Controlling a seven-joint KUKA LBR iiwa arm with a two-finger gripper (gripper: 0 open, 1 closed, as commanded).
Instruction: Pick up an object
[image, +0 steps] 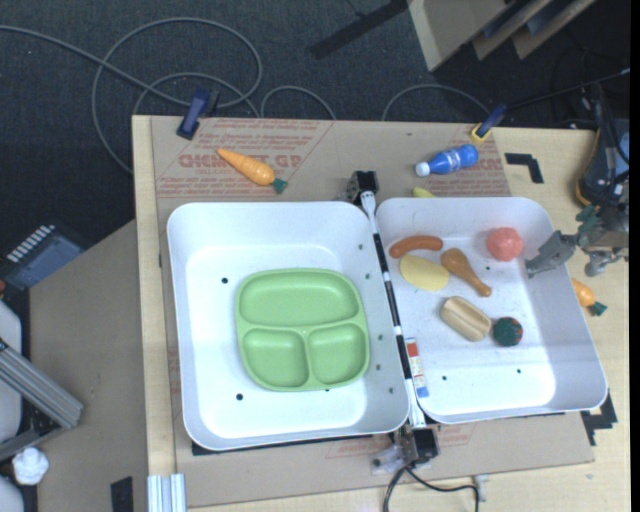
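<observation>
- Your gripper (572, 252) sits at the right bin's (540, 385) right rim, fingers spread, holding nothing.
- Your nearest pick, the pink ball (505, 243), lies just left of it.

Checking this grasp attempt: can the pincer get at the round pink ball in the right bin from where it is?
Probably yes. The pincer hovers at the right white bin's right edge, with bare floor between it and the round pink ball, which lies apart from the other toys.

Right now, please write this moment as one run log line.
gripper: at right bin right rim, holds nothing | toy food in right bin | green divided plate: left bin
</observation>
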